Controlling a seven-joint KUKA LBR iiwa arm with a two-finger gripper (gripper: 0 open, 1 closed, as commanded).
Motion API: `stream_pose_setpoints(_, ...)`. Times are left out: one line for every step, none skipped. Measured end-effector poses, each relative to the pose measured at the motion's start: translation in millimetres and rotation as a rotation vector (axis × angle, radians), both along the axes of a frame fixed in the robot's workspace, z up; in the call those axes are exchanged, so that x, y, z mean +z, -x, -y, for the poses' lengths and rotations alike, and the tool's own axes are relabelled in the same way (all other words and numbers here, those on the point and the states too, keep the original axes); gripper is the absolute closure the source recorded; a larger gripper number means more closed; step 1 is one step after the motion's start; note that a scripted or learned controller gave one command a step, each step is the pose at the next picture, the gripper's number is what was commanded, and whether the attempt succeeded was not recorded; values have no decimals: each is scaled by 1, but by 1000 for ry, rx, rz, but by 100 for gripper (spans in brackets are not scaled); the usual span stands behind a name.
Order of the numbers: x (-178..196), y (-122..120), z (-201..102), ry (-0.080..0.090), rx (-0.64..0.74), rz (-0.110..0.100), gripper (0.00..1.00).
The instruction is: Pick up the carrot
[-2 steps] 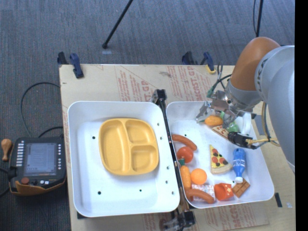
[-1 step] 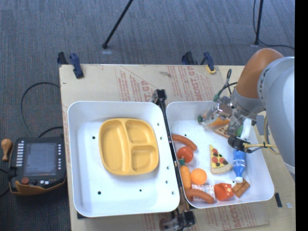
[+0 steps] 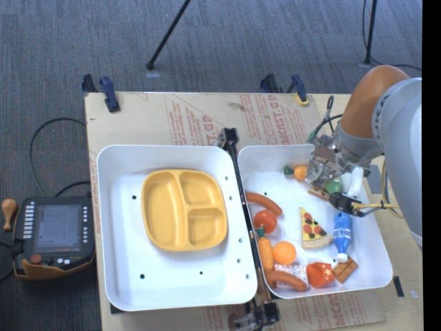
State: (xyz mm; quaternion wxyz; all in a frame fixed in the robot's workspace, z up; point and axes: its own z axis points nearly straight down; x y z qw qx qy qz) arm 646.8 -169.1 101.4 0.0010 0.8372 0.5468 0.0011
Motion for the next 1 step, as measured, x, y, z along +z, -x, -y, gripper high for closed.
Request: stream_pose_setpoints(-12, 77, -29, -2, 184, -2, 100)
